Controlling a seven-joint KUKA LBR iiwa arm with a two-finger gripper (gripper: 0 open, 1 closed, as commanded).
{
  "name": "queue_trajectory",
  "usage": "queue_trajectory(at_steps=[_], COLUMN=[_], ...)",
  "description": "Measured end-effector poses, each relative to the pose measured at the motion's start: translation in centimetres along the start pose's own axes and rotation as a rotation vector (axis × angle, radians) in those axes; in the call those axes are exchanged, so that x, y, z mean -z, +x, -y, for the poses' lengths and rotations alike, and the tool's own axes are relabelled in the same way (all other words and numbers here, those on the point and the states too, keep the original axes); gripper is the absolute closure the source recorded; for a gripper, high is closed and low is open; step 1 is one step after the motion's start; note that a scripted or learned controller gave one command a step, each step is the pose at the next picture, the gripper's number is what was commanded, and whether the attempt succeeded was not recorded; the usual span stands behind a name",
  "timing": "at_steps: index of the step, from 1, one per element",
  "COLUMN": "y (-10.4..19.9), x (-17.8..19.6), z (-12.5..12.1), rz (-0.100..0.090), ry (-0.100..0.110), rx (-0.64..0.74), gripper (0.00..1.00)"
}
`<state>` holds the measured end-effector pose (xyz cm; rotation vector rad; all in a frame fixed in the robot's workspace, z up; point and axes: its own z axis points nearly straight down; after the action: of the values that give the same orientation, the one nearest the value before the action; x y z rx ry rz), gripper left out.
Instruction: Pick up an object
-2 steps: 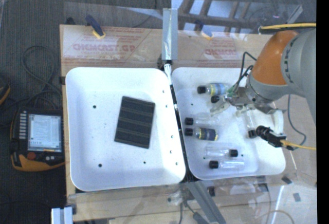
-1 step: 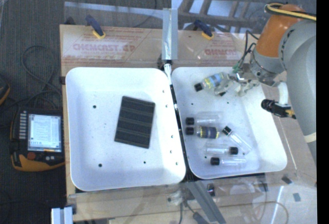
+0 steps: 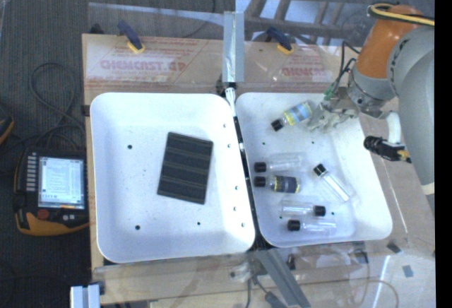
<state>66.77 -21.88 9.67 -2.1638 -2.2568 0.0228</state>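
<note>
Near edge of right bin: two clear vials with black caps lie close together, one nearest the front wall, another just behind it
Middle of right bin: a yellow-labelled vial, a clear vial behind it, and a slanted clear vial to their right
Left bin: a dark ribbed rectangular block lies flat near its centre
Far part of right bin: a vial with a yellow-green label lies tilted, just left of the gripper
Gripper: low over the bin's far right corner, fingers pale and blurred; cannot tell whether apart or together
Arm: grey with orange band, entering from the right
</note>
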Motion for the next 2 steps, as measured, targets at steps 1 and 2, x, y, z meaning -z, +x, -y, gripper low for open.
queue_trajectory(at_steps=[1, 2], y=[10.25, 10.20], x=[14.19, 14.14], z=[0.44, 0.47], rz=[0.001, 0.001], ry=[-0.020, -0.018], rx=[-0.046, -0.047], gripper=[1.00, 0.00])
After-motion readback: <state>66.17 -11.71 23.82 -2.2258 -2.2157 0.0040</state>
